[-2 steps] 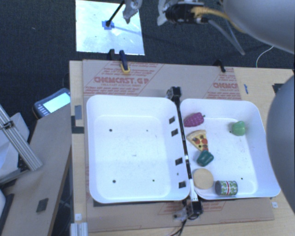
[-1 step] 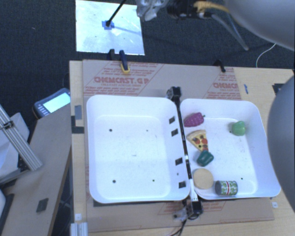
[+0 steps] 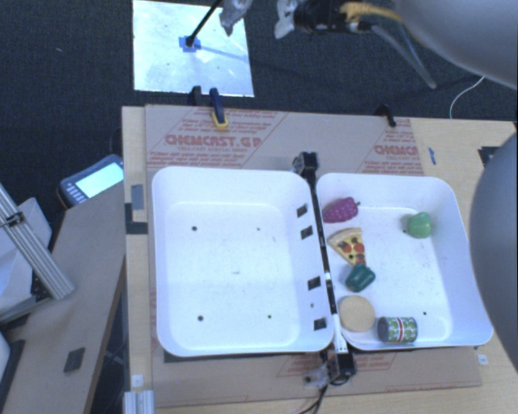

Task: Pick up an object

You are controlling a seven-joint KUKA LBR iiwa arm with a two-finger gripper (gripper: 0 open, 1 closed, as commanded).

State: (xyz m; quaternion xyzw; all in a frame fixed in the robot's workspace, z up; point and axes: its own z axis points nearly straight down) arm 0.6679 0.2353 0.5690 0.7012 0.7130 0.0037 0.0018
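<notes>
The right bin holds several small items along its left side. They are a purple grape bunch, a pizza slice, a dark green piece, a tan round disc and a small can lying on its side. A light green ball lies further right. My gripper hangs high at the top edge of the view, beyond the far side of the bins. It is open, its two pale fingertips stand apart, and nothing is between them.
The left bin adjoins the right one along a black divider strip. A shiny metal sheet lies on the floor beyond the bench. A yellow clamp grips the far edge. A handheld device and an aluminium rail are at the left.
</notes>
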